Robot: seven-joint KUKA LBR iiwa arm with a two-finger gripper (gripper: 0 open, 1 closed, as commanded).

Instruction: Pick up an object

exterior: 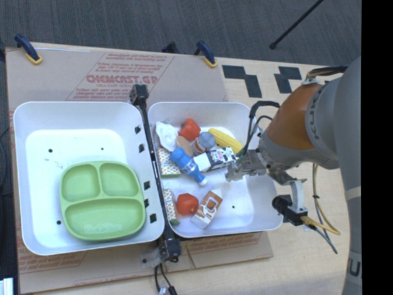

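Blue bottle (187,165), white cap, lying tilted

Right bin (261,217) holds the pick candidates, clustered at its far-left: blue bottle (187,165) lying tilted, red tomato-like piece (190,128), yellow corn (225,139), white crumpled item (165,134). Near front: second red piece (186,203) beside small carton (207,208), lying flat.

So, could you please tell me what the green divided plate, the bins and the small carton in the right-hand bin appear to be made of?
The green divided plate looks like moulded plastic, matte: uniform pale green, rounded compartment edges, no glare. The left bin and right bin look like thin formed white plastic, slightly glossy, with soft rolled rims. The small carton looks like printed cardboard, though it could be a plastic toy.
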